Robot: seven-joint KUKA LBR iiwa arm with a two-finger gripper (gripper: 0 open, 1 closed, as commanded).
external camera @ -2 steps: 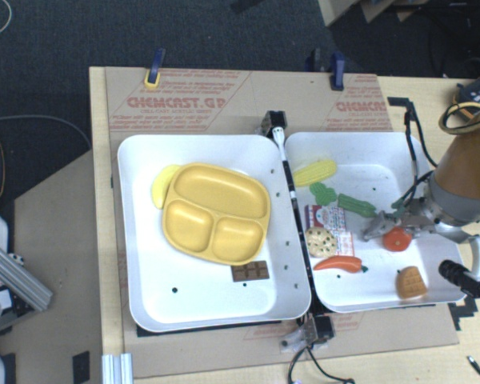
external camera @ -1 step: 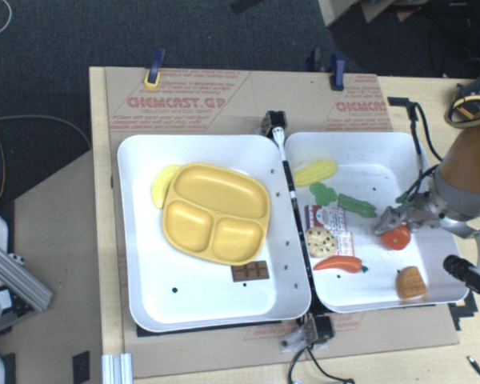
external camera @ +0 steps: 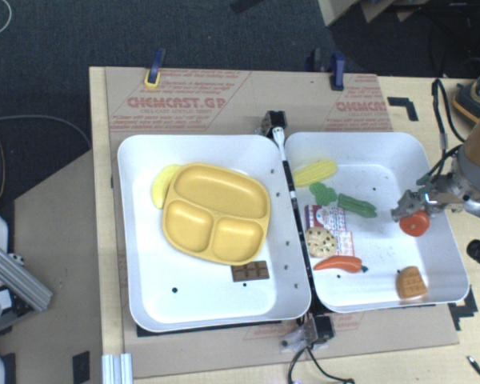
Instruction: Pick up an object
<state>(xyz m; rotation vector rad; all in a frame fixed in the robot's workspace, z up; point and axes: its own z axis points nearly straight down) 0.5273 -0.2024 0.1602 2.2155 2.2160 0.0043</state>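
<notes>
Tomato [external camera: 415, 225], red, at the right bin's [external camera: 384, 154] right side, touching the gripper [external camera: 409, 206]; whether its fingers clamp it cannot be told.

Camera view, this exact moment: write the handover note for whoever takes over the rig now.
Gripper: low over the right bin's right side, right at a red tomato-like toy; I can't tell whether it has it.
Right bin also holds a corn cob, green vegetable pieces, a cookie, a red chili and an orange piece.
Left bin: yellow divided plate, brown chocolate bar.
Done: approach. Left: confirm a grasp, lift.
</notes>
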